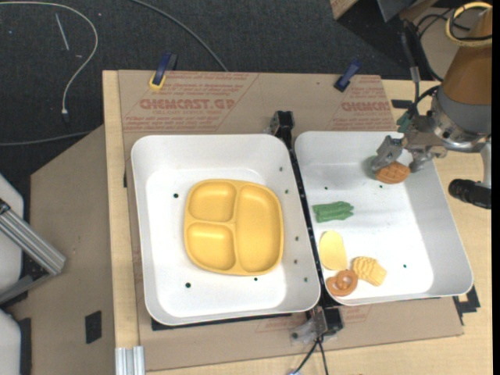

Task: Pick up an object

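My gripper [401, 162] is at the far side of the right bin [437, 233], directly over a brown-orange round food piece [393, 173]. The piece sits right at the gripper's tip, and I cannot tell whether it is gripped or resting on the bin floor. Further forward in the same bin lie a green pea-pod piece [333, 210], a pale yellow oval piece [333, 249], a brown ring-shaped pretzel [341, 283] and a ridged orange-yellow piece [369, 270].
The left bin [156, 233] holds a yellow plate [233, 226] with three compartments. A black bracket [282, 122] sits between the bins at the back. Blue clamps [162, 69] [348, 75] pin the cardboard at the bench's far edge.
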Tool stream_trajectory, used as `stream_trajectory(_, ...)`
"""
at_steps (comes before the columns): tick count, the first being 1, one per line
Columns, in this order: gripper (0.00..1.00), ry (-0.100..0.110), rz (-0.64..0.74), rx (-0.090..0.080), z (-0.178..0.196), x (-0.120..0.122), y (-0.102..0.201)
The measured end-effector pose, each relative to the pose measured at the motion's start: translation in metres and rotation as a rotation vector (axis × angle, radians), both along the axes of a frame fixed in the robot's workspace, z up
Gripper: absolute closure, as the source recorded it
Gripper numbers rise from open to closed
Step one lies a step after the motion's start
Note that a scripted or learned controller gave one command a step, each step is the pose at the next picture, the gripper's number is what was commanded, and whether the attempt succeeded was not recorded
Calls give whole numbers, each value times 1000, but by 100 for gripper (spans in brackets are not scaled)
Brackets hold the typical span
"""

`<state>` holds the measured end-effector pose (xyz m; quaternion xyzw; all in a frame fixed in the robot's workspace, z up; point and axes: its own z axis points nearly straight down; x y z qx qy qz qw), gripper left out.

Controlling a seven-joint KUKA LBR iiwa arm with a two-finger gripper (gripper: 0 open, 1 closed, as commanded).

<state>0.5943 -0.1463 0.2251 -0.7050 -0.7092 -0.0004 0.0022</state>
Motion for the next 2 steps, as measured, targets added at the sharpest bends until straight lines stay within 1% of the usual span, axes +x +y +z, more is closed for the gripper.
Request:
stream_trajectory(1,100,-1,2,1,10,-4,60)
stream_trajectory(2,100,1,1,0,8,-18,121)
